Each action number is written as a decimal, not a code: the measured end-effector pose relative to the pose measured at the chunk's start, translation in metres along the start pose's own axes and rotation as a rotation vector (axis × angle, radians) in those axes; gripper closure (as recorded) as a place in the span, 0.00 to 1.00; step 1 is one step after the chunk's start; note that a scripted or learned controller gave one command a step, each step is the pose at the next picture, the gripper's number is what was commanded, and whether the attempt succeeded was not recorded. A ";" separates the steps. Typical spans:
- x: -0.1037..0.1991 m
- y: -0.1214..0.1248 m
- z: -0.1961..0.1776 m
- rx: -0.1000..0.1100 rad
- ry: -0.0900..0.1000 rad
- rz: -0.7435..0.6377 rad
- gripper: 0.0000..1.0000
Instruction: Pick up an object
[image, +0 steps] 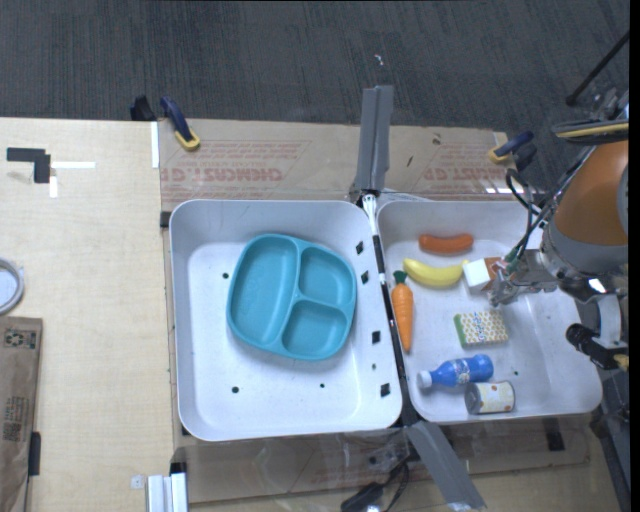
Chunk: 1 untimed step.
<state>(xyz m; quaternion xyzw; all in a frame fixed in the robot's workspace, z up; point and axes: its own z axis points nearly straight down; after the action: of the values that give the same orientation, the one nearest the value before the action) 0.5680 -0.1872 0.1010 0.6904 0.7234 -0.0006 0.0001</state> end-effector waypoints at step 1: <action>0.000 0.000 0.000 0.000 0.000 0.000 0.00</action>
<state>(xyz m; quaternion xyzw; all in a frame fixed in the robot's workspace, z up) 0.5680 -0.1871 0.1010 0.6906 0.7233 -0.0007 0.0001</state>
